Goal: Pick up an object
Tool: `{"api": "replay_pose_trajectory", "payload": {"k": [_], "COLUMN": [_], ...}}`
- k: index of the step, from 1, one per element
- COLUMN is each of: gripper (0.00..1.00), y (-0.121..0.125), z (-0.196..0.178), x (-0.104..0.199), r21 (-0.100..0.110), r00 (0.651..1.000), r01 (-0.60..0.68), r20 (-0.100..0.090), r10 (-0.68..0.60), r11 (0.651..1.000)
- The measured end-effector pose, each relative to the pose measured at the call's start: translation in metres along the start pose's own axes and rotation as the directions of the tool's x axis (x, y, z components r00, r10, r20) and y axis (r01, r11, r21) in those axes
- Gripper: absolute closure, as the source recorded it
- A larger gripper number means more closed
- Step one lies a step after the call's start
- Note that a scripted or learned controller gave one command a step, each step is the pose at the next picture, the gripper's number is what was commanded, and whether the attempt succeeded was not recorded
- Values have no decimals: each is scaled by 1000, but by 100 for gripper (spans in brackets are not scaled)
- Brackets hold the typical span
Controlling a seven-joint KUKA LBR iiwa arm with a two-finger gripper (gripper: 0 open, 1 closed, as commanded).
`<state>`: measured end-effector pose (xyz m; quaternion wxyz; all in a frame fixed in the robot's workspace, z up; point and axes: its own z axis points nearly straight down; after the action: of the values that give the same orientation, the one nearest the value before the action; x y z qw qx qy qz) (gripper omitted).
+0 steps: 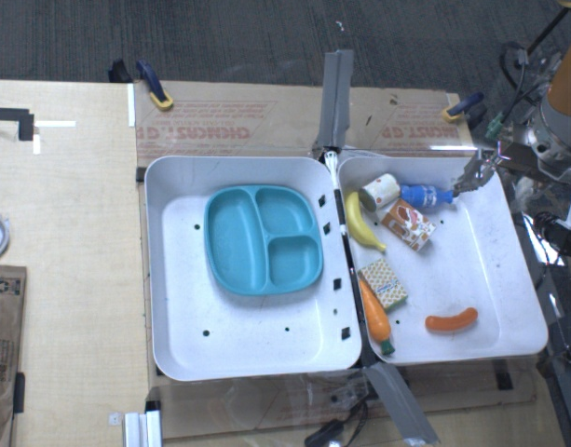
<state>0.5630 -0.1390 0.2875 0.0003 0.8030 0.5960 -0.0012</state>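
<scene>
Smooth, glossy white plastic on both bins point(164, 277), and the teal divided plate point(264, 238) has a softer satin plastic sheen. The bench point(61, 203) shows pale matt wood. The banana point(360, 222) and sausage point(451, 320) look like shiny moulded plastic.

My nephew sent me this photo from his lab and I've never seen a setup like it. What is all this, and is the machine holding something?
This is a single camera fixed above a workbench, looking down at a slant. Two shallow white bins sit side by side. The left white bin holds a turquoise plastic plate with three compartments. The right white bin holds toy groceries: a yellow banana, an orange carrot, a small yellow checkered box, a reddish sausage, a red and white snack packet, a white cup lying on its side and a small blue bottle. The robot arm reaches in from the right; its metal gripper is at the right bin's far edge beside the bottle. Nothing shows between its fingers.
</scene>
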Motion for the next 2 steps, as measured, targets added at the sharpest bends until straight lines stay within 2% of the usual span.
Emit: {"api": "replay_pose_trajectory", "payload": {"k": [1,2], "gripper": [0,0], "y": [25,74], "z": [96,185], "x": [2,-4], "r21": [4,-2], "r00": [984,999], "r01": [-176,-34], "r20": [0,-1], "r10": [176,34], "r11": [984,999]}}
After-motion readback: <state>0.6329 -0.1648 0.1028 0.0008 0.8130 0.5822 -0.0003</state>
